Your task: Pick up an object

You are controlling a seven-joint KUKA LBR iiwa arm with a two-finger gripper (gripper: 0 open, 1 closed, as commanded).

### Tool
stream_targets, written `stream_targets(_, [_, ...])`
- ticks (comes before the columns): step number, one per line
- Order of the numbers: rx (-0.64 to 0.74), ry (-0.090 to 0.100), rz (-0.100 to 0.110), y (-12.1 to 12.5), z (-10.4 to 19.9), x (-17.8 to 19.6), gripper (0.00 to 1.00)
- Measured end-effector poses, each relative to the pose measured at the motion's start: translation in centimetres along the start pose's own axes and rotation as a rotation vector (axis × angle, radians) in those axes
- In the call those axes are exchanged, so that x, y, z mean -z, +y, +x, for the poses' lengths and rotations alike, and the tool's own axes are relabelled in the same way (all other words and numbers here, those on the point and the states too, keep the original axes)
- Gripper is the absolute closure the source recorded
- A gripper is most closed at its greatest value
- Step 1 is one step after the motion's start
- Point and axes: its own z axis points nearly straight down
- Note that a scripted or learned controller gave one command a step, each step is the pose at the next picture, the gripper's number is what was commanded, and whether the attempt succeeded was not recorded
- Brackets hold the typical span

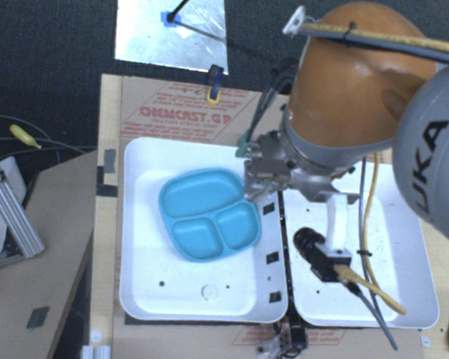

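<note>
The left bin point(135, 284) holds a blue plate point(208, 214) with three compartments, lying flat in the bin's middle. Its long axis runs on a slant, from lower left up toward upper right, with the one large compartment at the far side and the two small ones nearer the camera. The end effector point(261, 182) sits at the plate's upper right edge; whether it is wide or narrow cannot be told. The right bin point(415, 260) lies beneath the arm point(386, 95).
</note>
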Motion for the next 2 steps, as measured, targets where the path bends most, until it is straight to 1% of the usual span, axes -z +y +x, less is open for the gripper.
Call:
stream_targets(1, [-0.005, -0.001, -0.005, 0.2, -1.7, 13.7, 1.0])
stream_targets(2, [-0.01, -0.009, 0.022, -0.1, -2.0, -3.7, 1.0])
